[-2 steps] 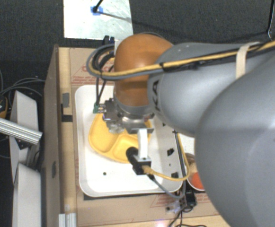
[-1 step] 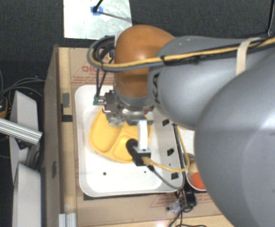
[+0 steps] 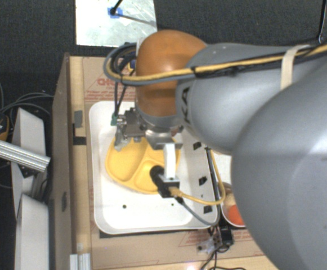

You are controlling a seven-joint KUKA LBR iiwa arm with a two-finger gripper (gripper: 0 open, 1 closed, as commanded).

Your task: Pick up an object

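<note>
The grey arm fills the right half of the view, its orange band above the wrist. Beneath it the desk bears a white bin — its left and near rims show bare floor. A yellow object lies mid-bin, touching the claw, which sits over its upper edge; whether the claw is apart or together cannot be told. An orange object peeks out at lower right.
</note>
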